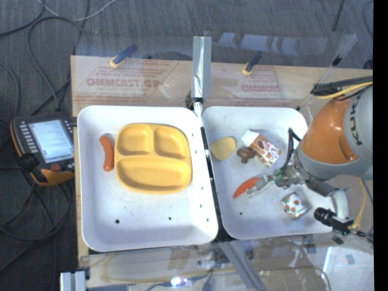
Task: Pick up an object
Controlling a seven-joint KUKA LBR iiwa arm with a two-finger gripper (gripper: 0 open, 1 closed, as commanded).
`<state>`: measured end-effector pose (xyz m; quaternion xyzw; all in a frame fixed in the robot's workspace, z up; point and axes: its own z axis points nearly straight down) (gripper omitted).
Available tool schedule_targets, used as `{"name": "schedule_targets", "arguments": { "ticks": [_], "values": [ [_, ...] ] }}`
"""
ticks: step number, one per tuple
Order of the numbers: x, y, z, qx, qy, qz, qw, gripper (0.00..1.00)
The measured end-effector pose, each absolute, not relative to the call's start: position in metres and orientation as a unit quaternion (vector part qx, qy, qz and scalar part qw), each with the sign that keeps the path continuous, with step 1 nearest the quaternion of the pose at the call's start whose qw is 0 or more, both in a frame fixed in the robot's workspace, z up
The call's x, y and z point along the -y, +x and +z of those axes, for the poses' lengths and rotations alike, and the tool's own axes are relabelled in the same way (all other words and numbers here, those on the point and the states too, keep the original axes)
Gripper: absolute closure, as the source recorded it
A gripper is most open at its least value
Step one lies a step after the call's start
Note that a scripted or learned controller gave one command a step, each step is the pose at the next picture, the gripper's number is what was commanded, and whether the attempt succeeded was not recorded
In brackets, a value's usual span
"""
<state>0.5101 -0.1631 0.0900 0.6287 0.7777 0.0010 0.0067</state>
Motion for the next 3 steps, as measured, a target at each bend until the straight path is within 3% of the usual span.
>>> {"name": "schedule_targets", "arguments": {
  "ticks": [1,2,3],
  "values": [
    [0.122,0.558,0.09,-0.81,0.586,0.0019,0.007,0.0],
    [0.122,0.559,0.1,-0.81,0.587,0.0031,0.008,1.0],
    [0.074,0.582,0.229,-0.76,0.65,-0.0018,0.001,1.0]
  ]
}}
